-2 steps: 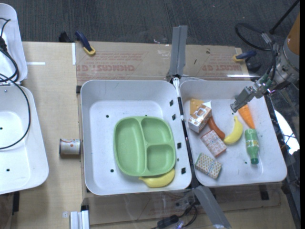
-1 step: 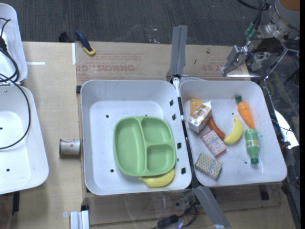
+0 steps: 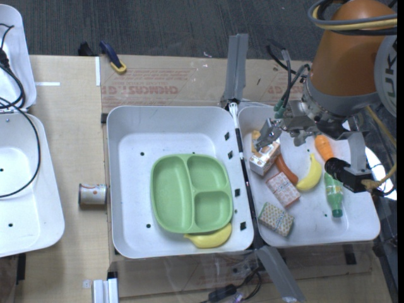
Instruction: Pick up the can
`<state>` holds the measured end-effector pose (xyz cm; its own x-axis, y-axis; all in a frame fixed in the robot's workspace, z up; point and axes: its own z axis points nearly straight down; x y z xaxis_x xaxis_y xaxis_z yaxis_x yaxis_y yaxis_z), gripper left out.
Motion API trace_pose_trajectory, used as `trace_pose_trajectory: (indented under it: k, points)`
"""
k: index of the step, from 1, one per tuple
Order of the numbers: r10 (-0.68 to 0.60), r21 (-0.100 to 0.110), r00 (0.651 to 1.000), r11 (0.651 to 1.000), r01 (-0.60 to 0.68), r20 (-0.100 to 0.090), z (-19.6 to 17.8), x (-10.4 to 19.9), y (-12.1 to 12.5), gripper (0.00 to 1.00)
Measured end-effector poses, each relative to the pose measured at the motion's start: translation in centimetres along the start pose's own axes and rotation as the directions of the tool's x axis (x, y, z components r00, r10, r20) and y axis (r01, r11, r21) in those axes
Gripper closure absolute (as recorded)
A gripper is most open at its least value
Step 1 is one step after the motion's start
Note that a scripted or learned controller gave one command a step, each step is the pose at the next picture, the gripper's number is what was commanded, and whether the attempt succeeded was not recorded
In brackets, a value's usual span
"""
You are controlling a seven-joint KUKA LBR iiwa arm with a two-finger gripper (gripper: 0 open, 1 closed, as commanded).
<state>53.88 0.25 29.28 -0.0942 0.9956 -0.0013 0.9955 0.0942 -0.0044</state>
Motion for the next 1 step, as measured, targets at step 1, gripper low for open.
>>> trace_pose_trajectory:
  k: [1]
  points:
    - [0.424,0.003,0.906,0.906,-0.424,0.001,10.31,4.89,-1.93,0.0]
